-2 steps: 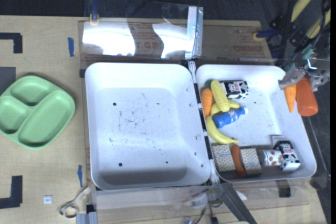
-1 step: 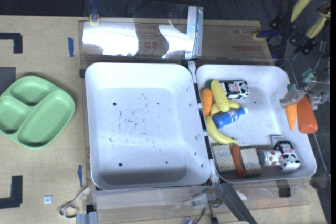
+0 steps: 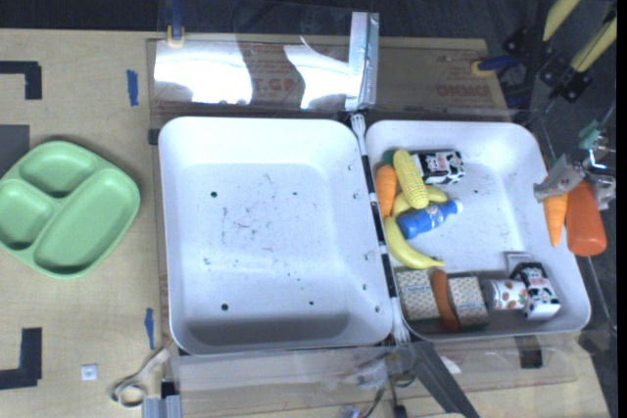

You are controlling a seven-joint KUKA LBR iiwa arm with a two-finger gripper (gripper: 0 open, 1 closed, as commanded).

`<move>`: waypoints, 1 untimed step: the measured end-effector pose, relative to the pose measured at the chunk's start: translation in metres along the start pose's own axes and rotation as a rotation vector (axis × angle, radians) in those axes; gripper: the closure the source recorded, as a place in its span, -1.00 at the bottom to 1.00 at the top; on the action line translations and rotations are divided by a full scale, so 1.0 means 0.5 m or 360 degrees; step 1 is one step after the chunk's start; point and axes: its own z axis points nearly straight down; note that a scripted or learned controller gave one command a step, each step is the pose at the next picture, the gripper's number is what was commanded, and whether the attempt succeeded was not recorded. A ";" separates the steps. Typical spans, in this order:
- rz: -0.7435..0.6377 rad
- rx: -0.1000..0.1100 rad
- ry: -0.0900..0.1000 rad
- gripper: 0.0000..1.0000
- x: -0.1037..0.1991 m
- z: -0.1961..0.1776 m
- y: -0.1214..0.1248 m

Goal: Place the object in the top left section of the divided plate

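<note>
At right bin edge, gripper [image 3: 573, 173] over carrot [image 3: 555, 215]; I cannot tell finger state. Divided plate [image 3: 67, 209] far off, nothing placed; pick and transfer remain.

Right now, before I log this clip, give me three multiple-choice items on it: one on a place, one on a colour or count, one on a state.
1. Where does the green divided plate lie?
A. In the left bin
B. On the bench, left of both bins
C. In the right bin

2. What colour is the bottle beside the banana?
A. Blue
B. Red
C. Black

3. How does the carrot at the right bin's right edge stand?
A. Flat in the left bin
B. On the plate
C. Hanging point down just under the gripper

Answers: 1 B, the plate sits on the wooden bench outside the bins. 2 A, its body is blue. 3 C, its tip points down over the bin's rim.
</note>
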 end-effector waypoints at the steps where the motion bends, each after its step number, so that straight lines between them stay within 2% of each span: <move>1: -0.0150 -0.0003 0.0003 1.00 0.083 0.393 -0.057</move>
